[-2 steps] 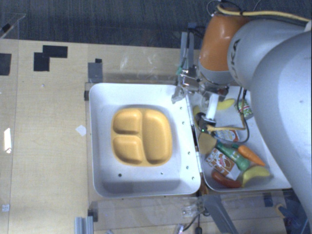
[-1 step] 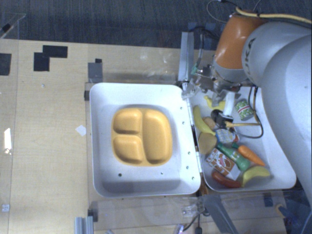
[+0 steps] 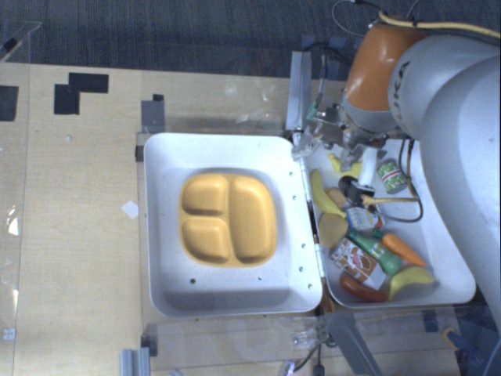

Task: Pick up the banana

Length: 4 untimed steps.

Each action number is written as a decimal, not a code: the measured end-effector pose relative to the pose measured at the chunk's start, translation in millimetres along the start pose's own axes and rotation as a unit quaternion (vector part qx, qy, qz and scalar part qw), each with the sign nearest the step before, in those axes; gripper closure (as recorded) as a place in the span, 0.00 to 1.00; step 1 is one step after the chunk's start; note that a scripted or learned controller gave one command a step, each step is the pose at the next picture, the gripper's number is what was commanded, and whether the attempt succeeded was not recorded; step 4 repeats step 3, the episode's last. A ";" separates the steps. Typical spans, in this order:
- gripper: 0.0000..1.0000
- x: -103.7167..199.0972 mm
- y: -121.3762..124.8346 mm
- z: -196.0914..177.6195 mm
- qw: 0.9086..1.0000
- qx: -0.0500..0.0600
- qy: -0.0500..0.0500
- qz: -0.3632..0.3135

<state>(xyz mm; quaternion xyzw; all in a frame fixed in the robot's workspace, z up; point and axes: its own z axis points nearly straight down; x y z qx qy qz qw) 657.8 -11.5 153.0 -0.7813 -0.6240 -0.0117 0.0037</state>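
A yellow divided tray [image 3: 228, 216] sits in the left bin [image 3: 164, 233]. In the right bin [image 3: 450, 276], the banana [image 3: 322, 195] (pale yellow, curved) lies along the left wall, partly under the end effector [image 3: 344, 151], whose grip I cannot tell.

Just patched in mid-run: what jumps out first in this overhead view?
The big grey arm with its orange band fills the upper right, bent over the right bin. That bin is crowded with toy food: a banana by its left wall, a carrot, a small can. In the left bin sits a yellow divided plate.
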 end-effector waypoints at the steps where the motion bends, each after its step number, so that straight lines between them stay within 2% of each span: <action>1: 0.00 -1.3 2.9 12.9 1.000 0.004 0.005 -0.025; 2: 1.00 23.4 1.3 -3.1 0.999 0.003 0.018 -0.040; 3: 0.00 2.6 4.4 -0.4 1.000 0.001 0.006 -0.029; 4: 0.00 2.6 4.4 -0.4 1.000 0.001 0.006 -0.029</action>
